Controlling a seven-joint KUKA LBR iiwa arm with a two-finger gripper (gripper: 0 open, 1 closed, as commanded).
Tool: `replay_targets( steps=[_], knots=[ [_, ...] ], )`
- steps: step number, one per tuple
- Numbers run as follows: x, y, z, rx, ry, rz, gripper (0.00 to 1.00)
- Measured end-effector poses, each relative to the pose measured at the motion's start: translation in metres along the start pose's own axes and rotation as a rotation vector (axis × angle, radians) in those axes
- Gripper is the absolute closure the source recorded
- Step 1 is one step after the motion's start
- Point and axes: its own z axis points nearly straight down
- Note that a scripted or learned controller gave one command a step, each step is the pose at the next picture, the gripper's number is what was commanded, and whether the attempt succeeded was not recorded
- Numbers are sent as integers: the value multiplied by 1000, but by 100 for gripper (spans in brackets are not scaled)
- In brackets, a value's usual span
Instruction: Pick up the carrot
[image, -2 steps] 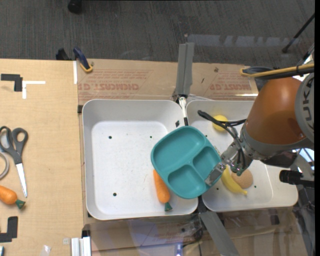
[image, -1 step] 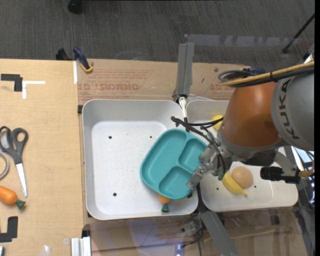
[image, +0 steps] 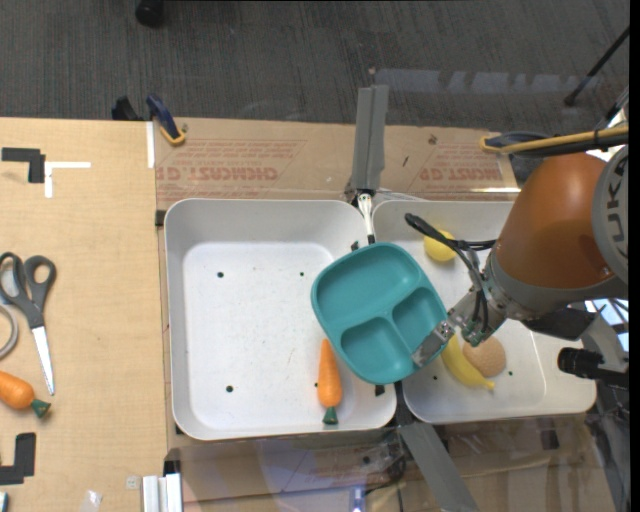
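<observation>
Two carrots visible; mine is the carrot (image: 329, 381) in the left bin (image: 250, 310). Fingers (image: 452, 335) sit at the tray (image: 378, 311) edge, well right of it; can't tell their state. I'd call this approach: next, shift left, descend.

The orange carrot (image: 329, 381) lies lengthwise near the left bin's front right corner, green end frontward.

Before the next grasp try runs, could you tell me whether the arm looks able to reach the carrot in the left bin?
Probably yes. The carrot lies exposed on the left bin's floor, open from above. The teal tray sits close beside it, tilted over the divider, and the pincer is at the tray's far edge, so the arm must clear the tray first.
</observation>
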Motion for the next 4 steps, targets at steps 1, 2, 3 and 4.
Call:
replay_targets(
  steps=[1, 2, 3, 4],
  knots=[
    [40, 33, 1, 1, 3, 37, 0],
    [34, 27, 2, 3, 3, 338, 0],
    [80, 65, 2, 5, 3, 39, 0],
    [95, 89, 45, -24, -18, 164, 0]
  ],
)
